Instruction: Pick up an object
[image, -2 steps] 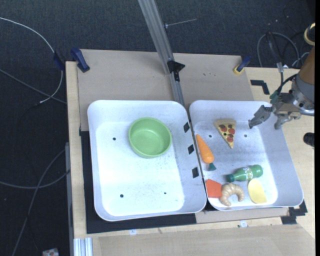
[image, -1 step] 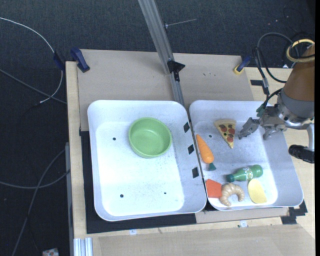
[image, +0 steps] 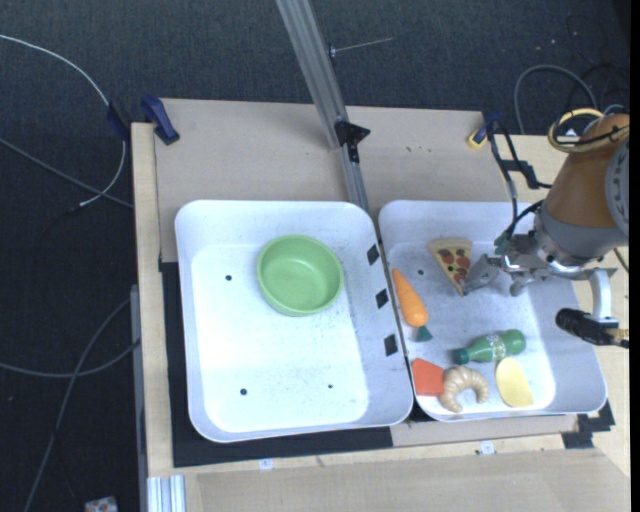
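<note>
We see the gripper (image: 497, 272) low in the right bin (image: 590, 375), just beside the pizza slice (image: 453, 263); its opening we cannot tell.

**Pale table on dark carpet**

A light wooden table (image: 250, 150) stands on dark blue-black carpet (image: 60, 300) that shows along its far edge and left side. Thin pale cables (image: 60, 65) loop over the carpet to the left, and more trail near the far right corner. Blue clamps (image: 158, 118) grip the table's far corners. A grey metal bar (image: 318, 70) slants in over the far edge. The light is even and soft
</note>
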